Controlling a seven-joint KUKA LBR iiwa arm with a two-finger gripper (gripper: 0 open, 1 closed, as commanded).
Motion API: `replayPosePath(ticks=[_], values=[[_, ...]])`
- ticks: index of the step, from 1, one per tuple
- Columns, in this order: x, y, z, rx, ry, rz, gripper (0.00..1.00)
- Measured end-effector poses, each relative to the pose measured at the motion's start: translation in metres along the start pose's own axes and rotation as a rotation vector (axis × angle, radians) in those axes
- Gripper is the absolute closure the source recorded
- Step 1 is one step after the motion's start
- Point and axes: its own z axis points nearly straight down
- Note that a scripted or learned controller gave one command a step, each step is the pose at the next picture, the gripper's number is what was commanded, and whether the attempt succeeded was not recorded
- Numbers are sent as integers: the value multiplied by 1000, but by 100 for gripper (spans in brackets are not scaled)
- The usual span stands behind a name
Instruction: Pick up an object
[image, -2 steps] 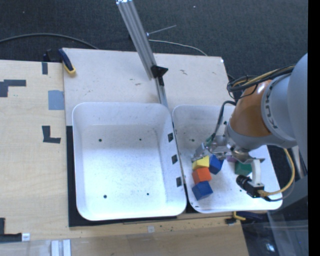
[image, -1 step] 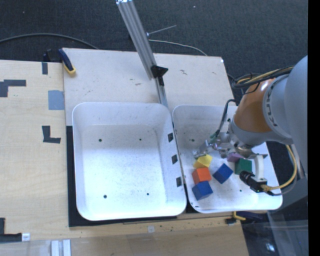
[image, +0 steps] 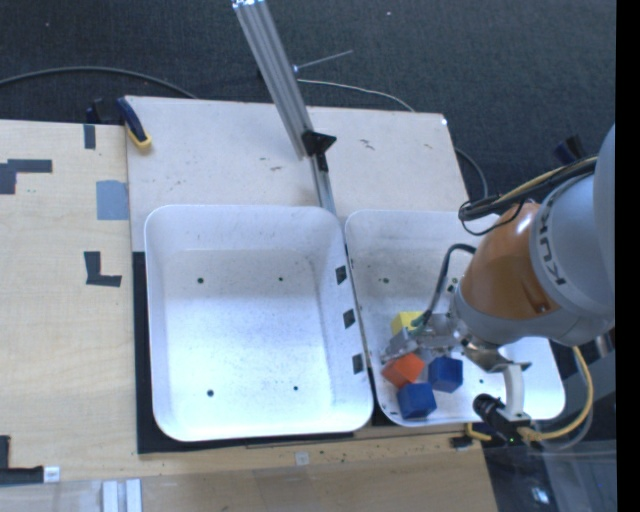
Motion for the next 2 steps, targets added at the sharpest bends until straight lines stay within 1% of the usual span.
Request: replayPosePath(ticks=[1, 2], values=[[8, 33, 3, 5, -4, -3, 0], [7, 31, -6, 11, -2, -1, 100]])
